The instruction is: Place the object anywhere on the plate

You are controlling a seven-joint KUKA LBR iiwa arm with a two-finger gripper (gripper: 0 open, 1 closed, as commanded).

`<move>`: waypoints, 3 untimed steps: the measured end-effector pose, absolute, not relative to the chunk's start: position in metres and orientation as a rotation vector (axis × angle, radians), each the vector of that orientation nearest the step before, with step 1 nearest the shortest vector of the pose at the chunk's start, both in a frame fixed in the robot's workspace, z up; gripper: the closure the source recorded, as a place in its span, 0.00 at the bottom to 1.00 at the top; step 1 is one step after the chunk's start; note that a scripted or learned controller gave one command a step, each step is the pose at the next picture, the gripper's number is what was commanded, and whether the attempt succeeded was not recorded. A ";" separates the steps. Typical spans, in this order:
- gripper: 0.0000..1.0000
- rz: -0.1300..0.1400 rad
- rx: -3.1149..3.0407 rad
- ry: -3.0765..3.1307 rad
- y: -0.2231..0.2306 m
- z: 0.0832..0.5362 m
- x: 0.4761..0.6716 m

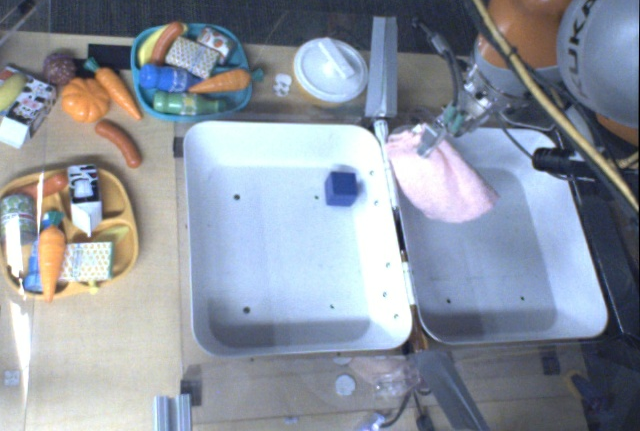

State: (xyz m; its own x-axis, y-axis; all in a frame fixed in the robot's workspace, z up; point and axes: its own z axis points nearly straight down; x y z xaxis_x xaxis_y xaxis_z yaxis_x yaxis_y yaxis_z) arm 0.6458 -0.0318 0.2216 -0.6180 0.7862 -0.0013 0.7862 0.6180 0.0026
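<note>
Gripper [437, 136] on the grey KUKA arm [590, 29] hangs at the far left corner of the right bin [520, 309], its fingers pinched on the top edge of a pink cloth [445, 181], which droops from them onto the bin floor beside the left wall. Nearer the camera, a yellow dish [120, 219] at the bench's left edge carries a carrot, small cartons and other toy food. The left bin [230, 309] contains one blue cube [342, 187], lying in its far right part (well apart from the cloth). Beyond the bins, along the far edge of the bench, a blue bowl [240, 99] is heaped with toy groceries, and a round white plate [331, 69] sits to its right.
</note>
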 end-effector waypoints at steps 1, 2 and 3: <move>1.00 0.005 0.782 3.037 0.029 0.221 0.653; 1.00 0.005 0.161 3.130 0.073 0.229 0.659; 1.00 0.005 -0.002 3.135 0.125 0.228 0.656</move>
